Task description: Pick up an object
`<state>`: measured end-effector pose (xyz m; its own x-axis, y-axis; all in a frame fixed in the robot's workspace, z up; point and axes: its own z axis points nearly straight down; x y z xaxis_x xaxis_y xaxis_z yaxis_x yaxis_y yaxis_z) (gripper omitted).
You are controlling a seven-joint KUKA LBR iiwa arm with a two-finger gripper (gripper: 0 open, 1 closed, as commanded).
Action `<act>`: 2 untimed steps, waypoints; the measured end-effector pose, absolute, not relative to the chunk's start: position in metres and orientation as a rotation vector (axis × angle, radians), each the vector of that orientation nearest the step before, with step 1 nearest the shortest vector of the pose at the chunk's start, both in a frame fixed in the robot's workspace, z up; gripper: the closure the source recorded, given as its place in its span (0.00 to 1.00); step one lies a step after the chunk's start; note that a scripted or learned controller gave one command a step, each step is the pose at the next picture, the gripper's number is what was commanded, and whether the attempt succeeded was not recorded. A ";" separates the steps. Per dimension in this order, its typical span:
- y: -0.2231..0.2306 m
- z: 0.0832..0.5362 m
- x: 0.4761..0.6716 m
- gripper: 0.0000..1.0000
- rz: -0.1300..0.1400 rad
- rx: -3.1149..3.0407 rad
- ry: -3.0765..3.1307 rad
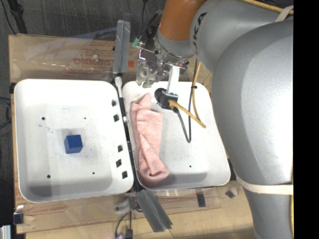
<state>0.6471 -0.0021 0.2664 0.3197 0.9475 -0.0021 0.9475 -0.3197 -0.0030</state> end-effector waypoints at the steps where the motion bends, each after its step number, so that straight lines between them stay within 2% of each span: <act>1: -0.001 0.275 0.647 1.00 0.011 -2.543 -1.838; 2: -0.001 0.285 0.647 1.00 0.016 -2.535 -1.846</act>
